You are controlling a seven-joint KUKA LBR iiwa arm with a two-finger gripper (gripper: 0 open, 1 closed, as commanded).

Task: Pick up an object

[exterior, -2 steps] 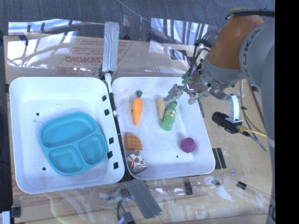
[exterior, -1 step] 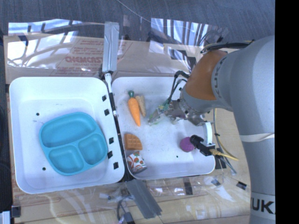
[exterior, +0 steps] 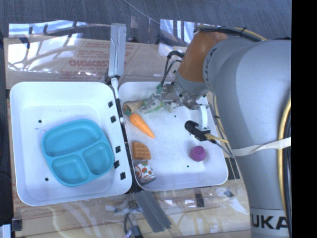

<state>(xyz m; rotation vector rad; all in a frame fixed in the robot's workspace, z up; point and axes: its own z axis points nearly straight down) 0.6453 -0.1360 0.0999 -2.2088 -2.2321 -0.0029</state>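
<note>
While the grey arm with orange band reaches in from the right, its gripper sits low at the far-left of the right white bin; fingers' state cannot tell. Left white bin holds a blue sectioned plastic tray. Right bin: orange toy carrot, purple ball, waffle piece, patterned cup.
</note>
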